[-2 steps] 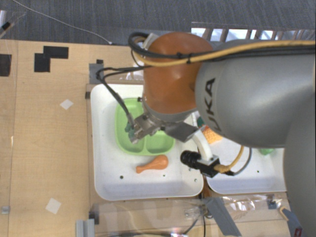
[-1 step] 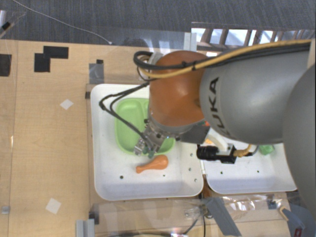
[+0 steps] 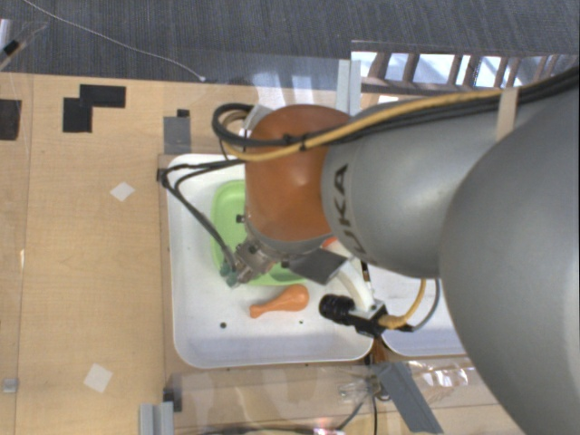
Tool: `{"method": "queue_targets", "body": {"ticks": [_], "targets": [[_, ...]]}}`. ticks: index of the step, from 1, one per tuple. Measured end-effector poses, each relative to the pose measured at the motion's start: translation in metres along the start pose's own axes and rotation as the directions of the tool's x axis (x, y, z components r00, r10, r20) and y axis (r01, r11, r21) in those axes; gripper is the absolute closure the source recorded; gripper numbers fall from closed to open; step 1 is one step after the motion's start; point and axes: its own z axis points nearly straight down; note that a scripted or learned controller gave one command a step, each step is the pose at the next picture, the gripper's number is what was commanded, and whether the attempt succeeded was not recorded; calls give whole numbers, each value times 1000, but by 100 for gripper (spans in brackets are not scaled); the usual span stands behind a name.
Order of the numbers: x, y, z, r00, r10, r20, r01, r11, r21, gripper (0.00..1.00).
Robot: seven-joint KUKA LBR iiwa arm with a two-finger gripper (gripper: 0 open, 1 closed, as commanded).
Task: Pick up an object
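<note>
- Presently, the arm takes up the right of the camera view, nearest the lens. It hides most of the right bin.
- The orange band sits over the left bin, with the wrist pointing down into it.
- An orange item, bulbous at one end and narrow at the other, lies on the bin floor. It is just beside the wrist on the near side and apart from the gripper.
- The gripper is low in the bin, at the near edge of a green item. Whether it touches that item cannot be told.
- Gripper state: cannot be told. The wrist housing covers the tip from this angle.
- The green item lies further back and runs partly under the wrist. It is judged the likely target.
- Step in hand (judged): descent or grasp at the green item. No item is seen lifted.
- Next move calls for: a confirmed closure on the green item, then a straight vertical lift clear of the bin wall.
- A black cable loops over the far left corner of the bin. Keep the lift path clear of it.
</note>
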Motion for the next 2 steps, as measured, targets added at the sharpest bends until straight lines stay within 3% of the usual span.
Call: {"method": "queue_targets", "body": {"ticks": [1, 2], "targets": [[-22, -12, -29, 890, -456, 5, 456, 890, -4, 100], [4, 3, -5, 995, -103, 0, 103, 995, 0, 100]]}}
